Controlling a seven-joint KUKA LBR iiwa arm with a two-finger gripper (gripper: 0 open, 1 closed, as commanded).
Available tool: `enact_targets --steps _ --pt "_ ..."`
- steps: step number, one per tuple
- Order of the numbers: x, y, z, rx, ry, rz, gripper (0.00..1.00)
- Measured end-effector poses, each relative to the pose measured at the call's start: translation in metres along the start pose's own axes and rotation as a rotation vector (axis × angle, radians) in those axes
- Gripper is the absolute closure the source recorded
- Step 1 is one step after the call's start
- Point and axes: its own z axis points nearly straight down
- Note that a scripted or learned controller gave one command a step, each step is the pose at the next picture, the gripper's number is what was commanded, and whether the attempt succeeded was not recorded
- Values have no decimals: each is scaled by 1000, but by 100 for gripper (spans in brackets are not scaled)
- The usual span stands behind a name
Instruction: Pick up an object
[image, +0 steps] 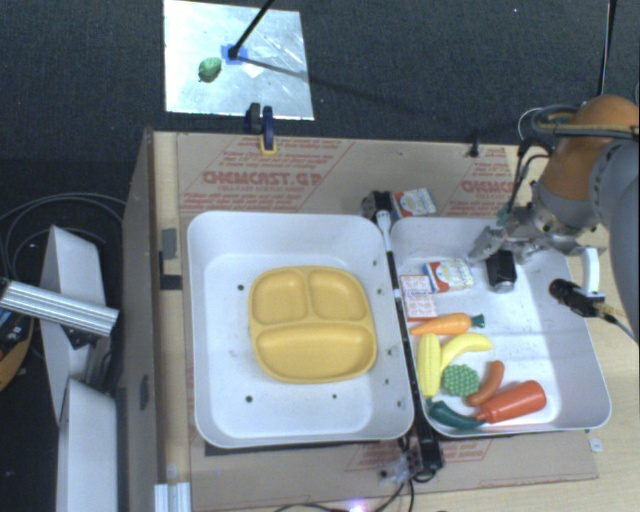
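Hanging over the right bin (545, 325), seemingly beside a packet (449, 274): the gripper (497, 243)

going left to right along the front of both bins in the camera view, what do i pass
yellow plate → corn → broccoli → red pepper

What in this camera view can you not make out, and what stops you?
- Camera view: the print on the packets is too small to read.
- Camera view: the dark green toy is crowded by the red toy, so its full shape is unclear.
- Camera view: the green blob on the shiny sheet is too small to name.
- Camera view: the arm is cut off by the right edge.
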Motion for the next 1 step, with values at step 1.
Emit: enact_targets --steps 1 --pt "0 0 0 0 0 -1 0"
